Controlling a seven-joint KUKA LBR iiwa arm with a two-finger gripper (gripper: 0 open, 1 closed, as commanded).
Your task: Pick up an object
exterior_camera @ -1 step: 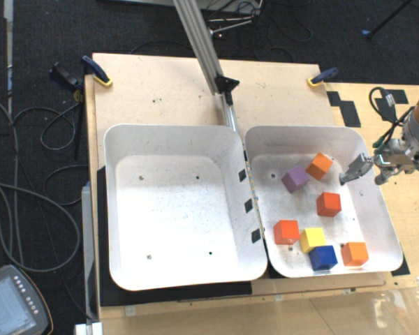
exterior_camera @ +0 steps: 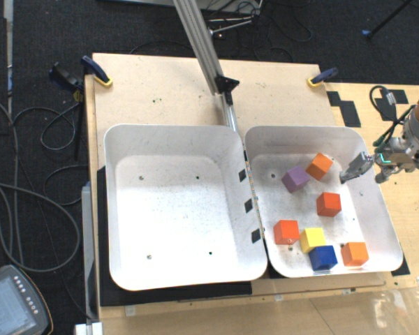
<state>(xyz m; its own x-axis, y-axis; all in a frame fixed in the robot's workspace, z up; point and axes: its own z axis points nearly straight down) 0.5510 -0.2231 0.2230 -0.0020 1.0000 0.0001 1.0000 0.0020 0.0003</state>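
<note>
Nearest us, low in the right bin (exterior_camera: 387, 218), sit a blue cube (exterior_camera: 323, 257), a yellow cube (exterior_camera: 311, 239) and two orange cubes (exterior_camera: 286, 231) (exterior_camera: 354, 253). Higher up lie a red-orange cube (exterior_camera: 328, 204), a purple cube (exterior_camera: 295, 179) and another orange cube (exterior_camera: 320, 165). Our gripper (exterior_camera: 366, 166) hovers at the bin's right rim, fingers parted, holding nothing. We judge this the approach; next we must pick a cube, descend and close.
</note>
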